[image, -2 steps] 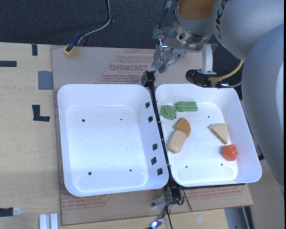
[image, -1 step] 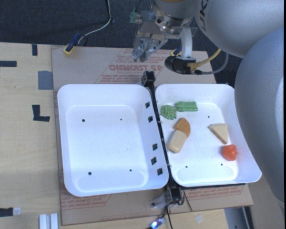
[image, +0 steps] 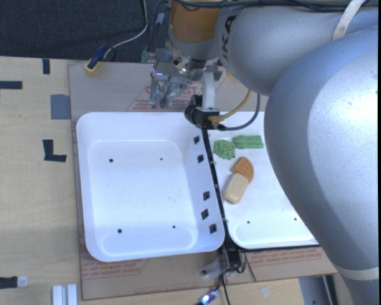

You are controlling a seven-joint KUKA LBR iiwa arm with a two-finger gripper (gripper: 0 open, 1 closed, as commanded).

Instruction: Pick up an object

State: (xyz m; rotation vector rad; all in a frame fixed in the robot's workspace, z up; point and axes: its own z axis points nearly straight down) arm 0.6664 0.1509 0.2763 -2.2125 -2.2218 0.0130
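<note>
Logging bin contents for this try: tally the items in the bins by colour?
Green: 1, the broccoli-like piece in the right bin.
Tan/orange: 1, the bread-like piece just below it.
Left bin: 0.
Total: 2.

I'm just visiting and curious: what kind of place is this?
Probably a robotics lab test bench: a large grey robot arm reaches over two shallow white plastic bins, and a small green toy lies in one.
</note>
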